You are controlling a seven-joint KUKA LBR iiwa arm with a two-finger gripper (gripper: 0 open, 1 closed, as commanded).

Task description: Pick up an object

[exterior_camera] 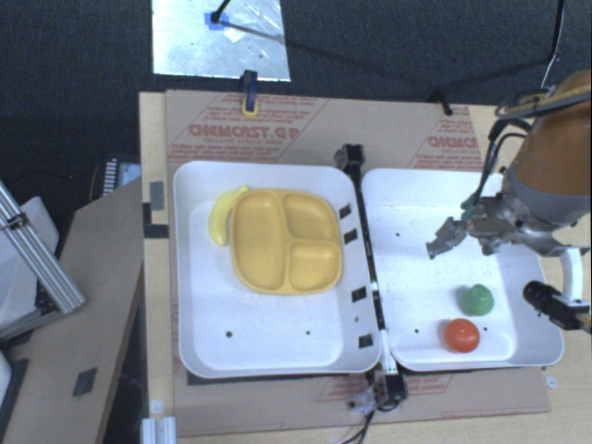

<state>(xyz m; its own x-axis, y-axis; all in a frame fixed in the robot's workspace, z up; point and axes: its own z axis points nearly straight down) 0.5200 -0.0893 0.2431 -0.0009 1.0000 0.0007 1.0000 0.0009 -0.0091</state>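
Observation:
In the right bin (407, 340), a green rounded object (477, 299) lies near the front right, and a red-orange ball-like object (462, 335) sits just in front of it. My gripper (465, 240) hangs over the middle of this bin, up and slightly left of the green object, apart from both. It is open with nothing between its fingers. The left bin (208, 331) holds a yellow divided plate (282, 240), and a yellow banana-shaped piece (221, 216) lies against the plate's left edge.
A black divider with clips (363, 248) runs between the two bins. The arm's grey body with its orange band (555, 165) overhangs the right bin's far right side. Cardboard (305, 128) lies under both bins. A black part (553, 305) sticks in at the right rim.

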